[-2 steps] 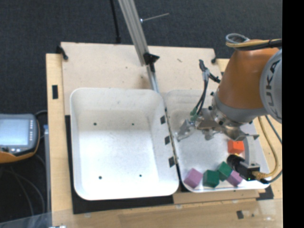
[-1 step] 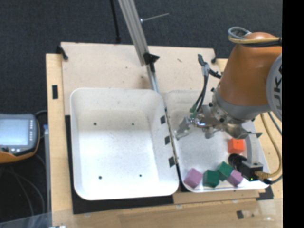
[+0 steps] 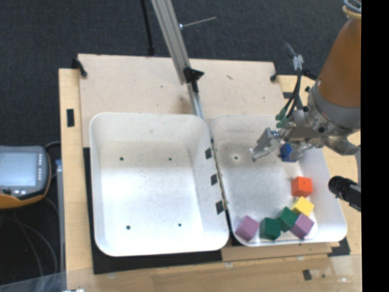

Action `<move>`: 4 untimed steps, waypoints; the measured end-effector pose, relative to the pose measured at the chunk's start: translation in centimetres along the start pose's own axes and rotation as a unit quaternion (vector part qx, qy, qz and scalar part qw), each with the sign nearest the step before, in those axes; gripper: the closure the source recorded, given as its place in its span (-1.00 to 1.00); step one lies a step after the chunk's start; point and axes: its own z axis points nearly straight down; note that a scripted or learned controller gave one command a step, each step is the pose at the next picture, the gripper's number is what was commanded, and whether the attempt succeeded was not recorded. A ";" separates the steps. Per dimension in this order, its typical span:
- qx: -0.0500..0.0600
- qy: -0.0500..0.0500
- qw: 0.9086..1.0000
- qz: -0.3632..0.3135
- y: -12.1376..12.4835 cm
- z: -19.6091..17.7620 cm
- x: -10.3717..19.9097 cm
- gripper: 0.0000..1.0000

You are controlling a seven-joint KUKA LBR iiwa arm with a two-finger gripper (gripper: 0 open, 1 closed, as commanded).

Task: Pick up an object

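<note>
Over right bin: my hand (image 3: 267, 143) hangs above the bin's upper middle, arm (image 3: 340, 72) reaching in from the right side of the view.
Hand state: metal fingers point left and down toward bin floor; I can't tell whether they're spread or closed from this angle. Nothing visible between them.
Blue object (image 3: 287, 152): small blue thing tucked right beside the hand, under the wrist, partly hidden. Can't tell if it's a loose block on the bin floor or part of the rig.
Right bin (image 3: 243, 181): holds the candidates, all bunched toward the near right corner.
Orange block (image 3: 301, 186): sits alone, near the right wall, below the hand, apart from it.
Yellow block (image 3: 304, 206): just below the orange one, touching the cluster.
Green blocks (image 3: 278, 222): two dark green ones side by side at the near rim.
Purple blocks: one (image 3: 247, 227) at left end of the row, another (image 3: 302, 225) at right end beside the yellow.
Left bin (image 3: 152, 181): white, speckled, no blocks seen on it.
Counter (image 3: 134, 84): tan board under both bins, aluminium post (image 3: 173, 35) rising behind.
Progress: I judge it early. No block lifted, none gripped as far as I can see.
Left to do: settle on a block, descend, close, lift clear.
Risk: blocks are packed near the rim, so a clean grab looks awkward.
</note>
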 end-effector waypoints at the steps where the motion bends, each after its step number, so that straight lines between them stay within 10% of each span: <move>1: -0.001 0.000 1.000 -0.001 0.1 -13.1 -2.9 -1.00; 2: 0.002 -0.001 1.000 -0.001 10.0 -15.8 -2.0 -1.00; 3: 0.009 0.000 1.000 0.003 5.6 -6.0 -2.4 -1.00; 4: 0.004 0.000 1.000 0.001 5.7 -6.4 -2.4 -1.00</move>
